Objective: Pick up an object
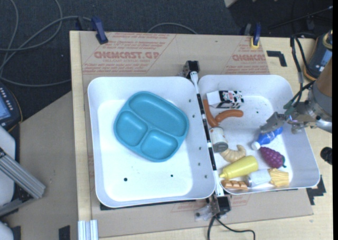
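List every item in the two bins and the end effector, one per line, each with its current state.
blue divided plate: flat in the left bin, compartments bare.
hot dog: lying loose in the right bin.
croissant: lying loose.
yellow bottle: on its side.
purple grapes: lying loose.
small blue bottle: on its side, just below the end effector.
end effector: low over the right bin, nothing visibly held.

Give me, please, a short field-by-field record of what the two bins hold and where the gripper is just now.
left bin: blue divided plate
right bin: yellow bottle, purple grapes, croissant, orange sausage, small blue bottle, black-and-white carton
gripper: over the right bin, just above the small blue bottle
held: nothing seen between its fingers
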